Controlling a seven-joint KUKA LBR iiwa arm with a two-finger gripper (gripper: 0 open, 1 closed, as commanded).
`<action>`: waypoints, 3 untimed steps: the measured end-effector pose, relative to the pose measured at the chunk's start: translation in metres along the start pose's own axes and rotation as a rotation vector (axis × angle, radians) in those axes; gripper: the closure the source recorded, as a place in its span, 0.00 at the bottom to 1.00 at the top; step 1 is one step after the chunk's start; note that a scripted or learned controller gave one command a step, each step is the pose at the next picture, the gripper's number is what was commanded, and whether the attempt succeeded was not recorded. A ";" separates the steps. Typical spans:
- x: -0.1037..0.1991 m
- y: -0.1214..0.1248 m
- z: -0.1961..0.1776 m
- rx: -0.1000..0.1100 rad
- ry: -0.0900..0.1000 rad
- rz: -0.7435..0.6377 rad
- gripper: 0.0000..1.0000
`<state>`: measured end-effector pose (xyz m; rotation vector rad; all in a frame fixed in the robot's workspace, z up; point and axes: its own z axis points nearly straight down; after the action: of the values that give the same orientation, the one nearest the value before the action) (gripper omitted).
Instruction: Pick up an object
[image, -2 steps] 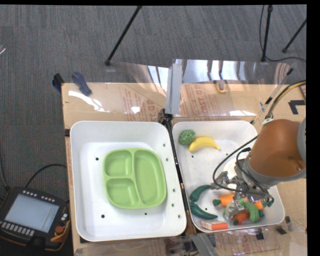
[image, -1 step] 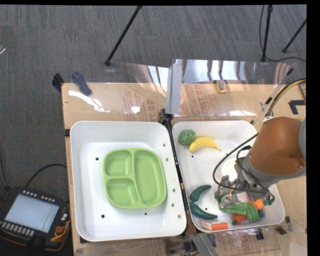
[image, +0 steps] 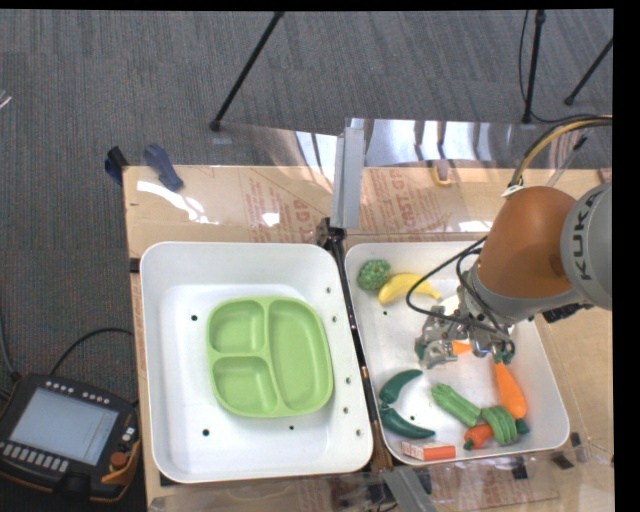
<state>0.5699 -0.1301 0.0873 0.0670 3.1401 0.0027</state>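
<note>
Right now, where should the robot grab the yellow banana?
Probably across the middle of the banana, coming straight down from above. It lies flat on the right bin floor, curved and thin, so its narrow width should fit between the fingers. The green ball sits close at one end, so stay off that end.

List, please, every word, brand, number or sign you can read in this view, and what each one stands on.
"KUKA": on the grey arm, at the right, partly cut off by the frame edge.
Red printing, mirrored and too faint to read: on the clear sheet over the bench behind the bins.
Pendant screen and buttons: too small to read.
</note>
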 end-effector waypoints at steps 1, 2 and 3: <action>-0.074 -0.016 -0.027 -0.001 -0.002 0.062 1.00; -0.064 0.004 -0.011 0.000 0.001 0.298 1.00; 0.022 0.008 0.001 0.002 0.004 0.596 1.00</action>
<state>0.5478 -0.1213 0.0864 0.9871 2.9861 0.0005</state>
